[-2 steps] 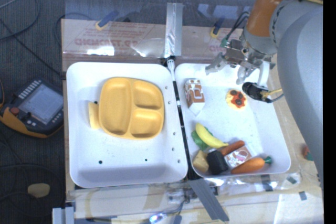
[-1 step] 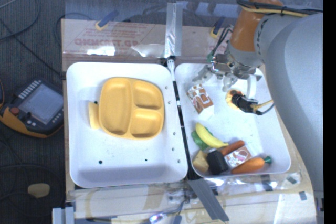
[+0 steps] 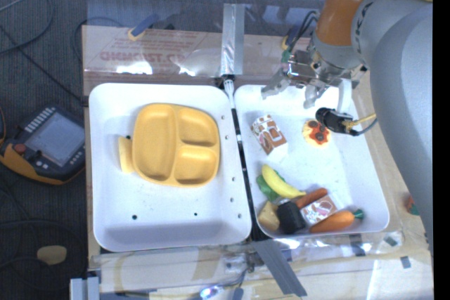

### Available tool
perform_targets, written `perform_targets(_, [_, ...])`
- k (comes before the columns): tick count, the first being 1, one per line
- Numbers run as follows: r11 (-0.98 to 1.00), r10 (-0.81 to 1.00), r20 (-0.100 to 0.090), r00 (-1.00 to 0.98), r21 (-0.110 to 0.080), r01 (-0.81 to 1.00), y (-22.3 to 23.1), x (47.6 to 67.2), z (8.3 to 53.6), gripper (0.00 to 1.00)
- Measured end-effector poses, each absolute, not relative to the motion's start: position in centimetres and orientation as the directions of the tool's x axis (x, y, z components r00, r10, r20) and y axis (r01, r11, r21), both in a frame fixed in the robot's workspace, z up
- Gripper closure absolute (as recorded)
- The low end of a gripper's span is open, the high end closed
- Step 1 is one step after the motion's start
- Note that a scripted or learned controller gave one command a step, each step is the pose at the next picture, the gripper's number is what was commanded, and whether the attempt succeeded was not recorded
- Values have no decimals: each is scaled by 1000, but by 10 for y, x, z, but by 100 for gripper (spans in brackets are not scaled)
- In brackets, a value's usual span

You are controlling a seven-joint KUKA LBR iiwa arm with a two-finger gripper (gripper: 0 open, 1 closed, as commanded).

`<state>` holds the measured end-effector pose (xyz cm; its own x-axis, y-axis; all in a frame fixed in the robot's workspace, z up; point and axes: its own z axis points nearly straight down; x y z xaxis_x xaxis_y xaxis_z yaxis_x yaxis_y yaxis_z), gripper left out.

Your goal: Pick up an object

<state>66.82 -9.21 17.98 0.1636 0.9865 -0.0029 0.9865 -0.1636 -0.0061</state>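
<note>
My gripper point(image 3: 288, 96) hangs over the far end of the right bin point(image 3: 365, 172), its two fingers spread open with nothing between them. Just below it lie a small brown-and-white house-shaped box point(image 3: 269, 134) and a small orange-red toy point(image 3: 316, 133). Nearer the front of that bin are a yellow banana point(image 3: 283, 183) on a green piece point(image 3: 263, 186), a black block point(image 3: 289, 216), a red-and-white packet point(image 3: 318, 204) and an orange carrot point(image 3: 333, 222).
The left bin point(image 3: 112, 221) holds a yellow divided plate point(image 3: 176, 144) lying over a pale yellow piece point(image 3: 124, 153). A metal divider point(image 3: 229, 46) stands behind the seam between the bins. A teach pendant point(image 3: 46, 144) lies on the floor at left.
</note>
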Motion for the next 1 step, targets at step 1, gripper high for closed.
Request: perform_targets(1, [-82, 997, -1, 82, -7, 997, -110, 640, 93, 0])
